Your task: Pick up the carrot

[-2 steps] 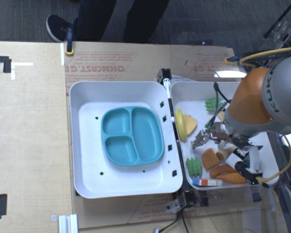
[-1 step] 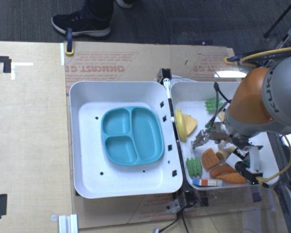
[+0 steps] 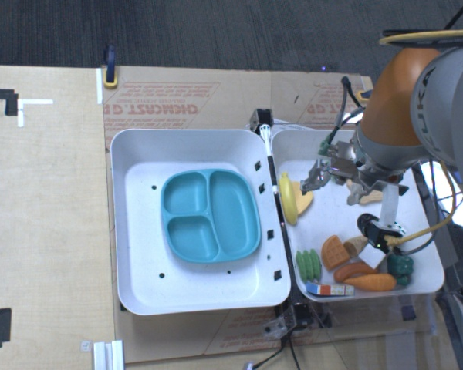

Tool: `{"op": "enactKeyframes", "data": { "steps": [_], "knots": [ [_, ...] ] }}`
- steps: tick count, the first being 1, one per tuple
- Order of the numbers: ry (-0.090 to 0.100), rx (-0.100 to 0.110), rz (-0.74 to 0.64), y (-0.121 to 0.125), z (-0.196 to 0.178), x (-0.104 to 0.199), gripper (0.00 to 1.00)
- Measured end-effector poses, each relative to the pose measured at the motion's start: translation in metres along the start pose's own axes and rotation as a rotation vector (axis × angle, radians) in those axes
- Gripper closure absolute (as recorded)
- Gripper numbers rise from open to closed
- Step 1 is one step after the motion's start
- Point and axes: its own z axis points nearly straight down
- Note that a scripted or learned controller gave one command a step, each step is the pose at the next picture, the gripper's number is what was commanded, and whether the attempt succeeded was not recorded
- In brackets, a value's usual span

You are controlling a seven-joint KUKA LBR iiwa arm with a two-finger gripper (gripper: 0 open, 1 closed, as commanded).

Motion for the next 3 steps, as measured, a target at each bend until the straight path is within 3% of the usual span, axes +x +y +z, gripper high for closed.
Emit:
{"op": "enactKeyframes", "data": {
  "steps": [1, 2, 3],
  "knots": [
    [-0.001, 0.003, 0.018, 0.035, 0.001, 0.003, 0.00],
    [-0.001, 0.006, 0.213, -0.011, 0.001, -0.002, 0.00],
    [0.001, 0.004, 0.188, -0.048, 0.080, -0.069, 0.00]
  ]
}}
